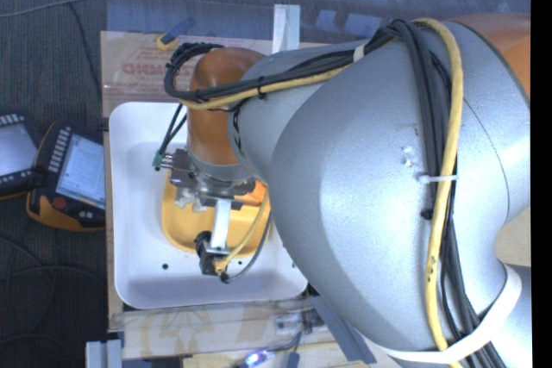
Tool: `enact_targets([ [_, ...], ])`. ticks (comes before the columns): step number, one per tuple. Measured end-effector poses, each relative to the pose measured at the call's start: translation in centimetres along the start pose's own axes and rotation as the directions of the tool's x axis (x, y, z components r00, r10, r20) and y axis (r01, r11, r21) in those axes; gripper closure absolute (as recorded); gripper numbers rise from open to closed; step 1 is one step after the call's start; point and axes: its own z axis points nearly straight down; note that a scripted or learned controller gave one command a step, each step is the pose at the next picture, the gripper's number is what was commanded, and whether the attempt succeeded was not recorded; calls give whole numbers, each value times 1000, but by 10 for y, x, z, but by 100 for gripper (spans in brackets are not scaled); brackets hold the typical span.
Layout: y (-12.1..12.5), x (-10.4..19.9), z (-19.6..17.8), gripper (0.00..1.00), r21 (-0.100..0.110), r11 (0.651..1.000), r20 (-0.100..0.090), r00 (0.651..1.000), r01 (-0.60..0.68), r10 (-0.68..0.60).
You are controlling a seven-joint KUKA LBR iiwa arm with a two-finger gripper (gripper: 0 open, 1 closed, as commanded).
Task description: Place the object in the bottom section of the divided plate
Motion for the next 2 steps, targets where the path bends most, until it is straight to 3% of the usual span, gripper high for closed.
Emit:
enact_targets([
  [1,24,-51,-12,100,-2,975,0,975,223,-223],
  [2,17,-44,-35,100,-2,998,-4,997,71,-71],
])
